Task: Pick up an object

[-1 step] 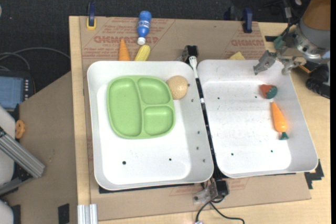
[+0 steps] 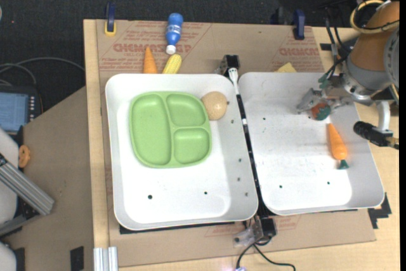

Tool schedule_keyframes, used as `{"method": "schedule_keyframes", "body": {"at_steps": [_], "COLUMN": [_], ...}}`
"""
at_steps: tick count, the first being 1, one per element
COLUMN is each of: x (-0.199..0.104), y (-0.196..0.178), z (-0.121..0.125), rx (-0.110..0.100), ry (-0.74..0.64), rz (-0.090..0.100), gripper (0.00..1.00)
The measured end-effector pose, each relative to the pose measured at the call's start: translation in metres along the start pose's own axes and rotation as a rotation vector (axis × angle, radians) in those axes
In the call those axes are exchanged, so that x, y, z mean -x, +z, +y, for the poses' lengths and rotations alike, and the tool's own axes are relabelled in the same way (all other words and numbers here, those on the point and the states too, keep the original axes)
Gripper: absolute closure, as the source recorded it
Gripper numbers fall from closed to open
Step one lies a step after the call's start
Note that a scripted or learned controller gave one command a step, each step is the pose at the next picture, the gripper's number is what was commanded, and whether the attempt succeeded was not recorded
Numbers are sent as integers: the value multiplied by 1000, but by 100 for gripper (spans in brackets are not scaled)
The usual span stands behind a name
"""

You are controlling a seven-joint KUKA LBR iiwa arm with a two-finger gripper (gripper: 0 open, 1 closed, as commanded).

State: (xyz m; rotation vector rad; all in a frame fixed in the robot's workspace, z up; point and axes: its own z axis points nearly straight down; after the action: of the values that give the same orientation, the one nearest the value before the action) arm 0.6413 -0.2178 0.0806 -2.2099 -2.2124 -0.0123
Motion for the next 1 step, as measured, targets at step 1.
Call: {"method": "schedule_keyframes", "body": {"at_steps": [1], "x": [3], "y": [-15], "z": [1], "rx": [5], "ry": [-3], "rz": [-14], "gripper": [100]}}
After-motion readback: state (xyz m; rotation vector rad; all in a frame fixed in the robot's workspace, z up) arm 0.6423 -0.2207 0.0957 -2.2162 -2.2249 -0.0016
